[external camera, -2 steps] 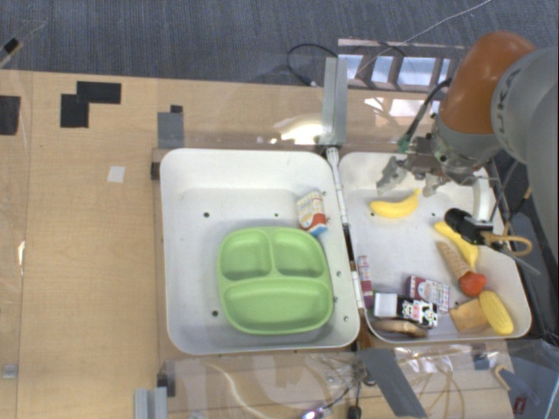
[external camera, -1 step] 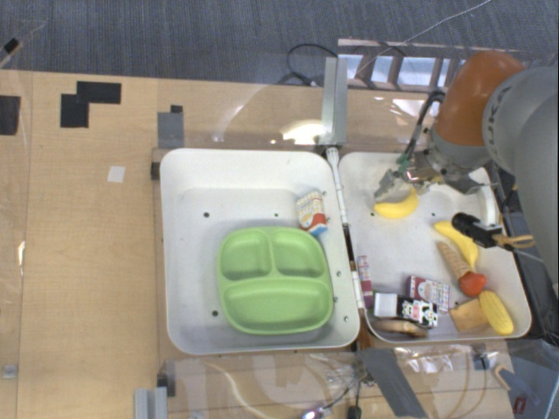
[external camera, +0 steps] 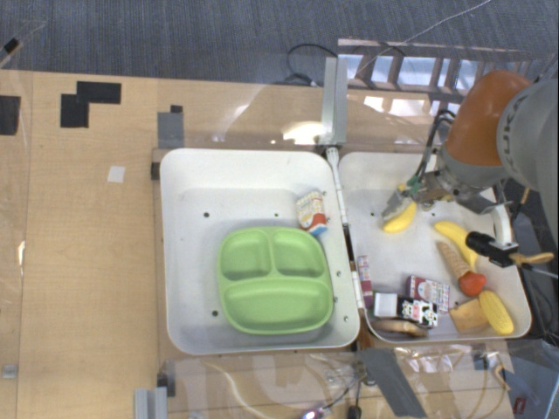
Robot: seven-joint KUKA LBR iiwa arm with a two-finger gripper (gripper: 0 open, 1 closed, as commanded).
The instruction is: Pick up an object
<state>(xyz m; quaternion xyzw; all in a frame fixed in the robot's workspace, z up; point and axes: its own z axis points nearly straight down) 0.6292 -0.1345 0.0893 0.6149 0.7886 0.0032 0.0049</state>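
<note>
Yellow is the colour to follow here: the small yellow banana piece [external camera: 400,219] lies in the right bin [external camera: 367,168], near its upper left part, and the gripper [external camera: 403,202] stands just over it, at its upper end. You see 2 dark fingers [external camera: 392,206] spread to either side above the piece, so the hand is released and holds nothing for the moment. To do this step well, you bring the gripper straight down so that the piece sits between the fingers across its narrow side, not along its length. It looks smooth and curved, so I judge it can slip or roll out if you close near its tip; aim for its middle. Go low enough to reach the bin floor almost, then close and lift slowly. The second banana [external camera: 456,238] lies apart to the right, so it should not disturb you. The green tray [external camera: 275,278] in the left bin [external camera: 188,234] is not concerned.
</note>
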